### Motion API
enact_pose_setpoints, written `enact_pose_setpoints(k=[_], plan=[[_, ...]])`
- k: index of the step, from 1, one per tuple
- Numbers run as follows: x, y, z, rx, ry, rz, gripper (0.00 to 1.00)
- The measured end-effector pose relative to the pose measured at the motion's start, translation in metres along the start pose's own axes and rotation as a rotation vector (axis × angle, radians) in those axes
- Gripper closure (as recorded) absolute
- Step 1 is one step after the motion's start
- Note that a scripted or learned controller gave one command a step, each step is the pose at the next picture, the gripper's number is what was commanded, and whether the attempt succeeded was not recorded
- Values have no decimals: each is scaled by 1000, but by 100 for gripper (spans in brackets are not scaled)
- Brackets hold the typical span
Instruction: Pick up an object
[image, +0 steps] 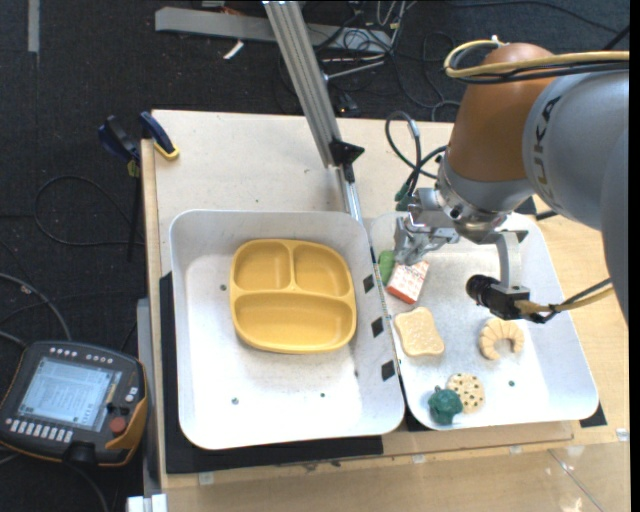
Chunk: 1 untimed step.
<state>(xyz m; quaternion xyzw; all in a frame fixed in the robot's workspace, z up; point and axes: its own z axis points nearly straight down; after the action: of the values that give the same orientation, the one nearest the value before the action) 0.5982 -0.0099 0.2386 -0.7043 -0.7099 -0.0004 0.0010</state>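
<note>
Red-and-white carton (408, 282) lies at the right bin's (560, 330) left edge, directly below my tool (413, 243), whose fingers' state I cannot tell. Toast slice (419, 333), croissant (501, 339) and cookie (465, 391) lie nearer; yellow tray (293, 295) occupies the left bin (200, 300).

I see the left white bin (200, 400) carrying a yellow three-compartment plastic tray (293, 296). In the right white bin (560, 340), my grey arm's gripper (412, 250) hangs just above a small red-and-white carton (407, 282). At six o'clock from the carton lies a tan toast-shaped slice (418, 333); a pale croissant (500, 339) sits at three o'clock from that slice. A speckled cookie (465, 391) touches a dark green broccoli piece (444, 403).
</note>
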Motion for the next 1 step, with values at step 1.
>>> enact_pose_setpoints(k=[1], plan=[[51, -21, 12, 3, 0, 0, 100]])
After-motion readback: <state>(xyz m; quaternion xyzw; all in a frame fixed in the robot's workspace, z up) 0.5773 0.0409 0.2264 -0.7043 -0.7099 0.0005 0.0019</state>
